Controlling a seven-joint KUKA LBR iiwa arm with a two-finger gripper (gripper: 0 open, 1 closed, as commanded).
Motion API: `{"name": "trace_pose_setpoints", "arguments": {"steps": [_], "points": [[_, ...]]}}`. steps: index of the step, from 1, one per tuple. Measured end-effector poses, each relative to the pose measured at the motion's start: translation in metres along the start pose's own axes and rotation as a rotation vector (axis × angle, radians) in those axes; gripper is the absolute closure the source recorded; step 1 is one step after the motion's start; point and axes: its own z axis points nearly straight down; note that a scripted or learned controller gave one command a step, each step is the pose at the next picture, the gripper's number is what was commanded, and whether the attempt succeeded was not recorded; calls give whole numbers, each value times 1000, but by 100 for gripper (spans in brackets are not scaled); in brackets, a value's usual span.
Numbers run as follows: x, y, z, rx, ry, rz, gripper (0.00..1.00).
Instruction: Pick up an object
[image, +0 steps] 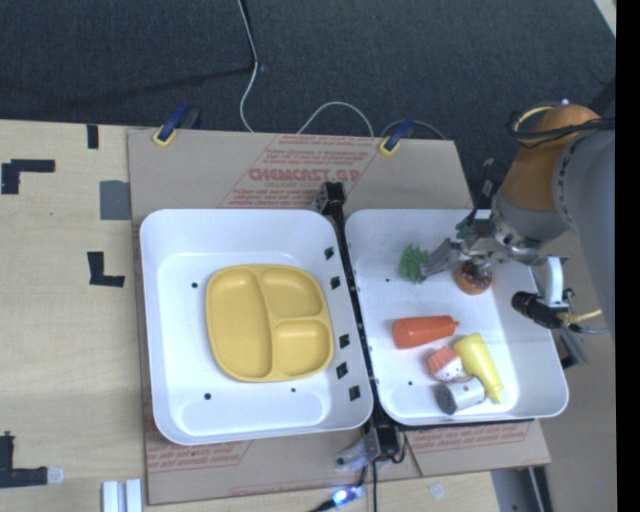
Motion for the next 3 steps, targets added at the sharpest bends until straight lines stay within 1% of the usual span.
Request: {"name": "trace_pose_setpoints", "arguments": {"steps": [1,2,3], "points": [[0,3,12,-10,-3,-1,0],[-1,6,-2,-22,-8,-3,100],[-5,-1,-50,-9,-1,0,100]]}}
